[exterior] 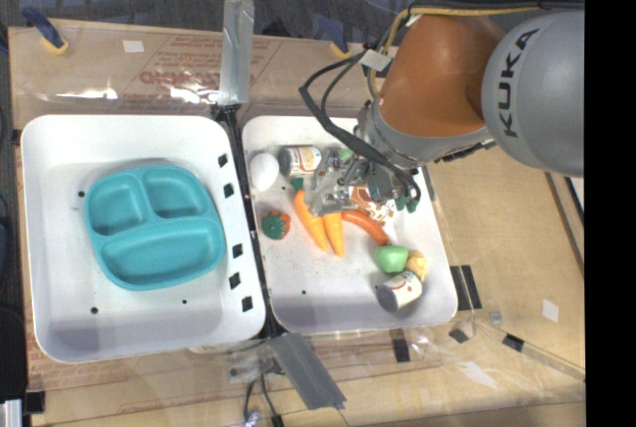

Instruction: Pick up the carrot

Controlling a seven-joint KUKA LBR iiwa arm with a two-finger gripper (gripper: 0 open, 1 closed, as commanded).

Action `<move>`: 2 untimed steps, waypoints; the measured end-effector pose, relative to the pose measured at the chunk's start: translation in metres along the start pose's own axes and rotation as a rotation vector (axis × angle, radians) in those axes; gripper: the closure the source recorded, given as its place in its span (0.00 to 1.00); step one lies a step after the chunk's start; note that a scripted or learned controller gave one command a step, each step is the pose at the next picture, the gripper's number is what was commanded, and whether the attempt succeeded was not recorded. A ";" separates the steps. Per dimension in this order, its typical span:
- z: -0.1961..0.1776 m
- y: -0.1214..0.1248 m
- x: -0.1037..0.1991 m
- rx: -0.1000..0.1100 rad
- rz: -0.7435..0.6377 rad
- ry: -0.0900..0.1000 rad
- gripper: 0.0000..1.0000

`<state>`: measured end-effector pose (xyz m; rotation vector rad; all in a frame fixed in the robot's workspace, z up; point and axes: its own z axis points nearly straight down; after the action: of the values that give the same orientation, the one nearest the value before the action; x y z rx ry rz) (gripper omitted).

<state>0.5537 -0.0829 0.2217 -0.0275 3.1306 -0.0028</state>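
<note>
Your hand [350, 185] sits low in the right bin [298, 311], and whether it is open or closed on anything you cannot tell, since the wrist hides it. The carrot [311, 219] lies just to its left and a little toward the near rim, long axis running from far-left to near-right, beside a second orange piece [334, 231]; shift left, then align across that axis
</note>
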 end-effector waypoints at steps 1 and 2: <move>-0.112 -0.021 0.012 0.003 0.020 -0.003 1.00; -0.070 -0.097 0.079 0.000 -0.013 0.010 1.00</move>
<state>0.4760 -0.1810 0.2911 -0.0472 3.1401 -0.0037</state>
